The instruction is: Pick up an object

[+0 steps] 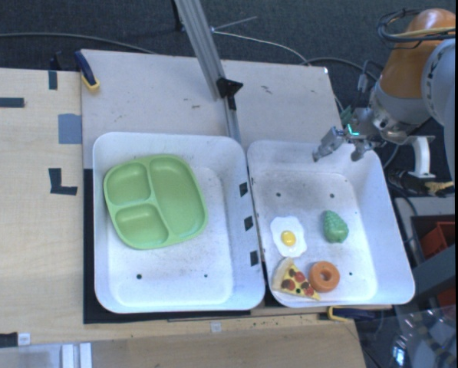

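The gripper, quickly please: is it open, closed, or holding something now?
Gripper: open, holding nothing, above the far edge of the right bin.

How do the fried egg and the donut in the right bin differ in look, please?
The fried egg is white with a yellow yolk; the donut is orange-brown with a hole in its middle. The egg lies nearer the bin's middle, the donut nearer its lower edge, beside the pizza slice. Both lie flat in the right bin.

One fixed camera looks down at a slant, seemingly from the 6 o'clock side, taking in both white bins.
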You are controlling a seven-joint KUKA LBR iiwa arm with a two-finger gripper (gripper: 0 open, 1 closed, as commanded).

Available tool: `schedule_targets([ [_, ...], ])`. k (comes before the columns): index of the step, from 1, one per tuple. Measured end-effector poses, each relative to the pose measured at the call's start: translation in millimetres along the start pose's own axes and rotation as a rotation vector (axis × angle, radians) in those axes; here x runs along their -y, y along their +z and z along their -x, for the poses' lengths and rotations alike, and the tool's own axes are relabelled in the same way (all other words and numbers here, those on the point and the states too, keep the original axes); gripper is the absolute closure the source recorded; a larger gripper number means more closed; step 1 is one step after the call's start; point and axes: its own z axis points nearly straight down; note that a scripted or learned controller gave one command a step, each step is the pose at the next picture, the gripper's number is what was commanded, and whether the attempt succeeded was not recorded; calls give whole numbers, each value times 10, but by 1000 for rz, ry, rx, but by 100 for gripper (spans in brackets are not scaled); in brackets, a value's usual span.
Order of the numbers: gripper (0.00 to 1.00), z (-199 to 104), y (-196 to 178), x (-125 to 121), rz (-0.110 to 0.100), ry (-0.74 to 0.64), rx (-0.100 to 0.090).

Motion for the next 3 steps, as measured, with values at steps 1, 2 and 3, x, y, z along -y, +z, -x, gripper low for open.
schedule_targets([
  [1,0,73,489,-25,-4,1,0],
  [2,0,61,1035,-8,-6,0,-1],
  [3,100,58,892,-29,0,-2,1],
])
